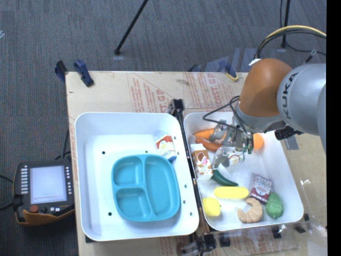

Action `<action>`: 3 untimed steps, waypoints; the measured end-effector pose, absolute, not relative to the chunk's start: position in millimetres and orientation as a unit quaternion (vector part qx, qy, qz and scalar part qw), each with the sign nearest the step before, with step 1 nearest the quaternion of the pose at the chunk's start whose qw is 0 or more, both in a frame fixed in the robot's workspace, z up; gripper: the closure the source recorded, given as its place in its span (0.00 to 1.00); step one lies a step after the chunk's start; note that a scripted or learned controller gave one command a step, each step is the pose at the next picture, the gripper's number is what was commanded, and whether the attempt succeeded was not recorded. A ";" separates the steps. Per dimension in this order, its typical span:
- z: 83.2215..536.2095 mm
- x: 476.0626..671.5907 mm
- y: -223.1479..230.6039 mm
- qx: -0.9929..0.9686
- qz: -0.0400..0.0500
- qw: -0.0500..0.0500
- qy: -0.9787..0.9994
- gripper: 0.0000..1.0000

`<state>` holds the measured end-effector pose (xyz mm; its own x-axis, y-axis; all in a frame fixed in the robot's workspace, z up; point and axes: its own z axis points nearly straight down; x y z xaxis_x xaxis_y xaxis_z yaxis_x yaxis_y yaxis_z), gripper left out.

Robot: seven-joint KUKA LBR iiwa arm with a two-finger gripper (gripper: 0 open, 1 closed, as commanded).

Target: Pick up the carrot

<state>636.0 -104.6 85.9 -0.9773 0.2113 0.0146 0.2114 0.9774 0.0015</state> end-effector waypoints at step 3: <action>89.4 636.9 -98.7 -0.321 0.006 0.002 -0.947 0.00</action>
